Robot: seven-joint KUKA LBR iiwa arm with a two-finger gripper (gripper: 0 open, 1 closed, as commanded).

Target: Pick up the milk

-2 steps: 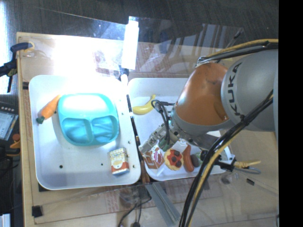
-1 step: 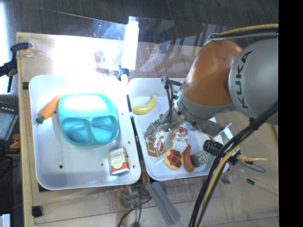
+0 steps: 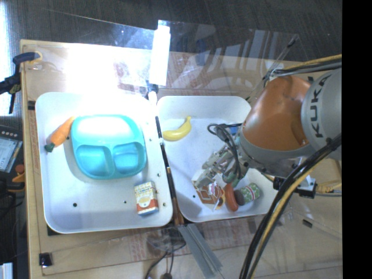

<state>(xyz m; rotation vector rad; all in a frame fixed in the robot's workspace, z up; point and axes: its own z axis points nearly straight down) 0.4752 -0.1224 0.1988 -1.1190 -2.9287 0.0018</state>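
A small white carton with red-brown print, which looks like the milk (image 3: pixel 207 194), lies near the front edge of the right bin (image 3: pixel 192 214). My gripper (image 3: pixel 214 172) hangs just above and behind it, reaching down from the orange-banded wrist (image 3: pixel 278 121). The gripper's body hides part of the carton's top. I cannot tell whether the gripper touches the carton.
A red sausage-like toy (image 3: pixel 231 199) and a green can (image 3: pixel 250 193) lie right beside the carton. A banana (image 3: pixel 177 130) lies at the right bin's back left. The left bin (image 3: pixel 58 211) holds a carrot (image 3: pixel 58 133), a blue divided plate (image 3: pixel 109 146) and a yellow-orange carton (image 3: pixel 146 198).
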